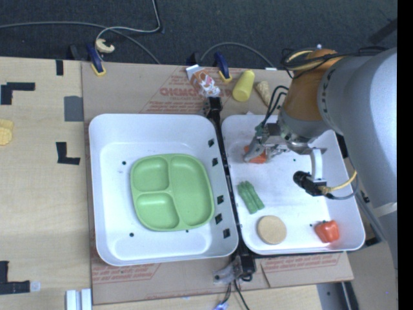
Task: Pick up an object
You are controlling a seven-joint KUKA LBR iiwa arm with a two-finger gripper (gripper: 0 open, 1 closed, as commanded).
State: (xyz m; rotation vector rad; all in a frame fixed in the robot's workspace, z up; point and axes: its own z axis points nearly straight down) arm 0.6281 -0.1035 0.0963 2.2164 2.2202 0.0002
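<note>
Evidently your end effector point(263, 148) was down in the right bin point(335, 241), touching a small red-orange object point(255, 156); you couldn't tell whether it was open or closed. No lift was evident, so the pick remained undone. Your arm point(361, 102) reached in from the right, wrist bent downward.

The grey arm reaches in from the right, its gripper point(261, 148) lowered, seemingly pointing down.

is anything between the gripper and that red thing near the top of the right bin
Nothing visible stands between them. The gripper is low in the right bin, right at the red object, which peeks out beneath it. The green piece, tan disc and red pepper lie apart, nearer the camera.
</note>
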